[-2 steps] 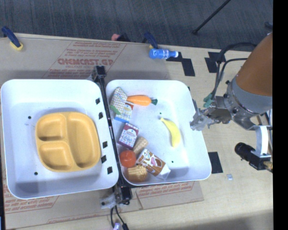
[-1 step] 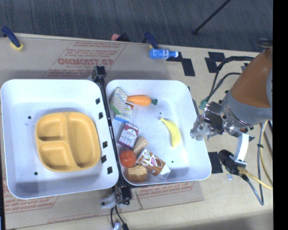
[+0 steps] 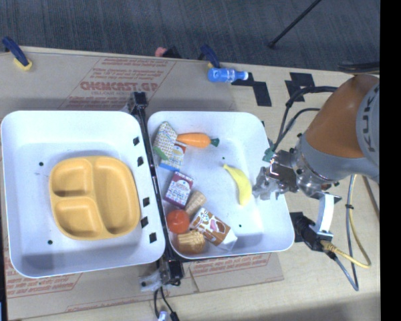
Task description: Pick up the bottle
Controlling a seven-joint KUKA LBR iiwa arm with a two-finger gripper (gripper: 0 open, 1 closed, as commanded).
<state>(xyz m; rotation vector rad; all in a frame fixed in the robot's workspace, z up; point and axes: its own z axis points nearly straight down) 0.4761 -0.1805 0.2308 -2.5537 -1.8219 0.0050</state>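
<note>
Poised with gripper (image 3: 266, 181) just beside banana (image 3: 239, 182); open or closed, cannot tell; bottle (image 3: 226, 75) well apart, outside right bin (image 3: 281, 227), likely needing a re-aim.

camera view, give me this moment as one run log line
gripper: at right bin's right rim, nothing seen held | small blue plastic bottle: on bench behind right bin, untouched | yellow divided tray: in left bin

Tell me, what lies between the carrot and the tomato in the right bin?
In the camera view, a small purple carton lies between the carrot and the tomato, with a wafer cone beside it.
</note>
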